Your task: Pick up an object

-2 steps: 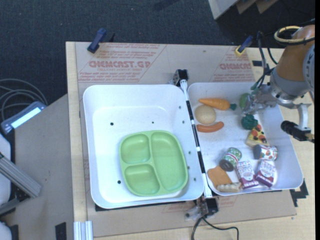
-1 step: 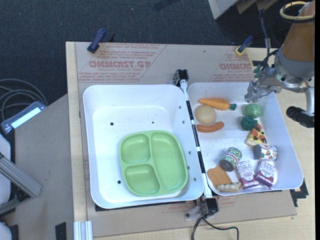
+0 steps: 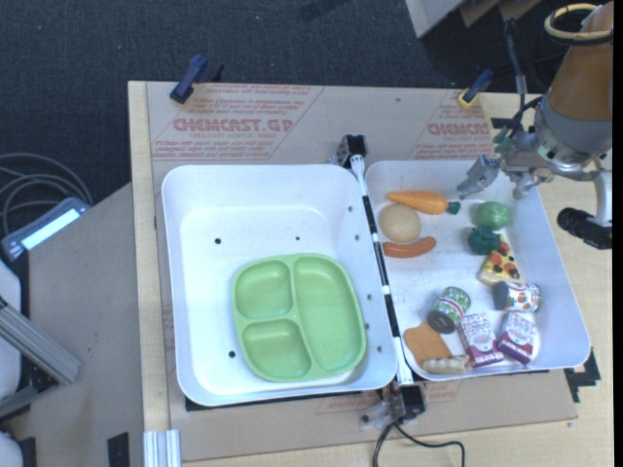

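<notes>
My gripper hangs over the far end of the right bin, open, with nothing between its fingers. Just below it lies a green ball with a dark green piece beside it. Left of the gripper an orange carrot lies across the bin. A beige round roll and a reddish sausage sit under the carrot. Nearer the front are a pizza slice, a small can, two red-and-white packets and a brown cookie.
The left bin holds a green divided plate. A black clamp sits at the far end of the seam between the bins. Blue clips hold the cardboard sheet under the bins. Cables lie on the floor at left.
</notes>
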Motion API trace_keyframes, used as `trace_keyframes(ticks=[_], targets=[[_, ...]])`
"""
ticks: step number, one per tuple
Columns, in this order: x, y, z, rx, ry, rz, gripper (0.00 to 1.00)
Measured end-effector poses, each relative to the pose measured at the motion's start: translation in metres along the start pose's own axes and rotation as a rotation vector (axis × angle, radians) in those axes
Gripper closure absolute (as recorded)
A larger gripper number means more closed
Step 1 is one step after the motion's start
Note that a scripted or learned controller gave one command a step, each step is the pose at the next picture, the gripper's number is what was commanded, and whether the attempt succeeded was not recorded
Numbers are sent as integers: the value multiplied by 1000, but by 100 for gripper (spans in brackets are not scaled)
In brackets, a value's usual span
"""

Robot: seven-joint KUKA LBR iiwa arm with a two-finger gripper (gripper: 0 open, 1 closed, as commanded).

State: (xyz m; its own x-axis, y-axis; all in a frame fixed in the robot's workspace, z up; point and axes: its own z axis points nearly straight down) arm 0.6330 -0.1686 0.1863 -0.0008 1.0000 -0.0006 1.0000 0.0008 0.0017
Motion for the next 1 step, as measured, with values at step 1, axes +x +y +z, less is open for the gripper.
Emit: trace_keyframes(ticks=[1], targets=[[-20, -7, 64, 0, -1, 1, 0]])
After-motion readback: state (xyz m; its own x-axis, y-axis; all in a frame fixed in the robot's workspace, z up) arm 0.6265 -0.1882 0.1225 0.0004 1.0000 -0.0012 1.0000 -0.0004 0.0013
